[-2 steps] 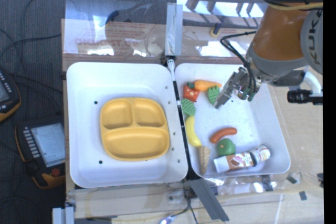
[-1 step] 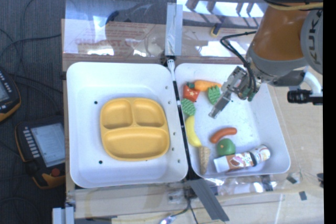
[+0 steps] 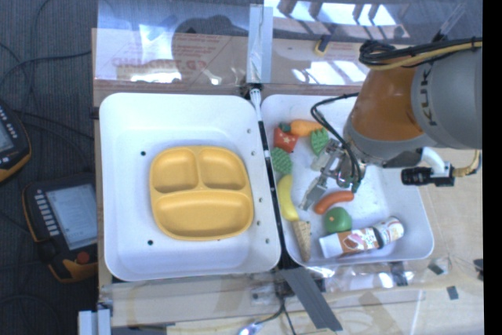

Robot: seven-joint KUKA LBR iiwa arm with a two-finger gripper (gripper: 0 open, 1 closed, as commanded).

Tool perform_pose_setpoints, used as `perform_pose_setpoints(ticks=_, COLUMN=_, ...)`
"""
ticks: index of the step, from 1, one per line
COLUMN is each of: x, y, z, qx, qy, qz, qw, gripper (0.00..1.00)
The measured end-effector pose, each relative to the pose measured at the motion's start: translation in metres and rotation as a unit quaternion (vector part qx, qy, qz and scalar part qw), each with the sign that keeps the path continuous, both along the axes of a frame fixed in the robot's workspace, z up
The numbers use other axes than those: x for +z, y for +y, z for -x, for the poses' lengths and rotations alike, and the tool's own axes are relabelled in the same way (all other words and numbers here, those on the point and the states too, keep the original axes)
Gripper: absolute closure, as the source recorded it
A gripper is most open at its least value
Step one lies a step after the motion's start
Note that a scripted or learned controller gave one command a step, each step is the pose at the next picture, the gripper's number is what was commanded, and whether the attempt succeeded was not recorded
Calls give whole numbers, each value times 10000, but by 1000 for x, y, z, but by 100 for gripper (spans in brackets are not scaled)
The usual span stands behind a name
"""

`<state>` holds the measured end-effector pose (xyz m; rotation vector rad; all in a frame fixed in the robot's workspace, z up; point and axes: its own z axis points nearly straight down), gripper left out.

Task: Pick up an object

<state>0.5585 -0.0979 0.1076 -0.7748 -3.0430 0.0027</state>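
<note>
The end effector (image 3: pixel 328 175) hangs low in the right bin (image 3: pixel 416 235), fingers spread and holding nothing, just above a carrot (image 3: pixel 332 200); toys lie around it; no object is lifted yet; grasp and lift remain.

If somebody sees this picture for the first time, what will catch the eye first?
Probably the yellow three-compartment plastic tray, alone in the left white bin. Next, the grey arm with the orange band reaching from the right, its pincer low over the colourful toy food heaped in the right white bin.
</note>
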Motion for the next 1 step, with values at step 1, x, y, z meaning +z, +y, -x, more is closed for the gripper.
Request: perform_pose_setpoints(ticks=1, x=-16, y=-5, z=29, qx=106, qy=-118, qz=18, qw=9999, gripper=0)
